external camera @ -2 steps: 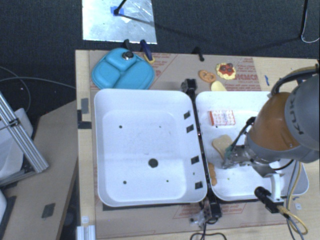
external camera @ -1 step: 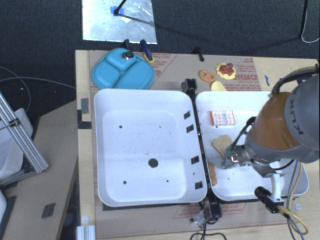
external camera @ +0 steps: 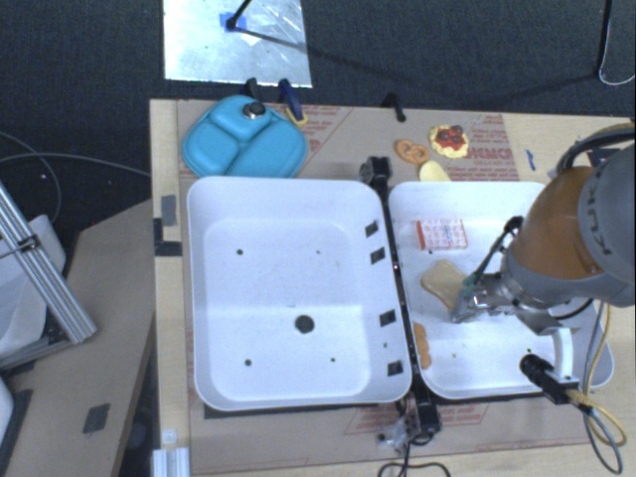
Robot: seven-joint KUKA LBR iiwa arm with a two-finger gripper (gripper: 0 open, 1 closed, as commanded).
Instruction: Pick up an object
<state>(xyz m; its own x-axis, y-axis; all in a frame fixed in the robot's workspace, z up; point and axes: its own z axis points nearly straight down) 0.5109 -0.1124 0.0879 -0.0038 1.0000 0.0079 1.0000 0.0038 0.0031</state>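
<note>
Grey metal jaws (external camera: 467, 304) perhaps touch flat tan toast (external camera: 442, 280).

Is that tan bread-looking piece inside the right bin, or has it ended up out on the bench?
Inside. The tan piece lies flat on the right bin's white floor, with the pincer right beside it.

Even, fairly bright light falls from overhead, washing the two white bins (external camera: 288, 296) almost flat of detail and glinting off the foil sheet (external camera: 237, 26), while the dark floor (external camera: 79, 68) stays dim, shadows are soft, and everything looks slightly grainy and soft.
</note>
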